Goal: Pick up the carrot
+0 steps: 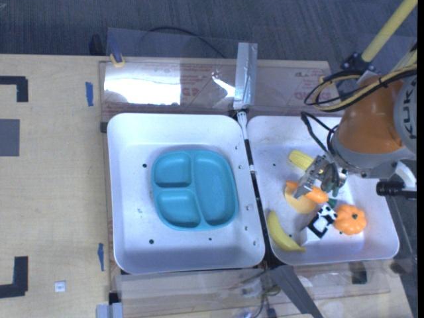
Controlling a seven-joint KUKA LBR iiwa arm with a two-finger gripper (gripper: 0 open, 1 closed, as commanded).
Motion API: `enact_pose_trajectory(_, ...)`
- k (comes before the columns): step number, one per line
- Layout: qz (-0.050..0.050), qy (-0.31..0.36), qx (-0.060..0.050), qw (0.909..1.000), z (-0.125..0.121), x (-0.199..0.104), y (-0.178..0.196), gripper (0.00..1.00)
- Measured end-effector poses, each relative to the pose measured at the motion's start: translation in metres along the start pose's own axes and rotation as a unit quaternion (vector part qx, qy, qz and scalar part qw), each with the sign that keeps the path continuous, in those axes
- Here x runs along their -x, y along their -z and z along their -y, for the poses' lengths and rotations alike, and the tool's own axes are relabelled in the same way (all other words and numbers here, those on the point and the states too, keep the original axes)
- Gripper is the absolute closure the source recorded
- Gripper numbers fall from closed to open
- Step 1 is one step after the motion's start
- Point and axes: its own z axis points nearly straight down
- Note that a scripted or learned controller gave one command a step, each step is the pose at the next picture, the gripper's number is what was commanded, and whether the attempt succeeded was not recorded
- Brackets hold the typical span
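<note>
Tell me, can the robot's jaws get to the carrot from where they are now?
Probably yes. The gripper hangs right over the carrot in the right bin, and nothing lies on top of it. The corn and banana sit off to the sides.

A divided plate [194,188] lies in the left bin [126,138]; a banana [283,234] in the right bin [381,244].

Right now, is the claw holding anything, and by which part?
Cannot be told. The claw sits right over the carrot in the right bin, but the grip itself is hidden.
</note>
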Motion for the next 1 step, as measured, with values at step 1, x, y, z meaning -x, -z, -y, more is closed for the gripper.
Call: enact_pose_trajectory(1, 0.001, -0.078, 0.002, 0.9970, -0.0807, -0.0151, 0.1004, 1.00)
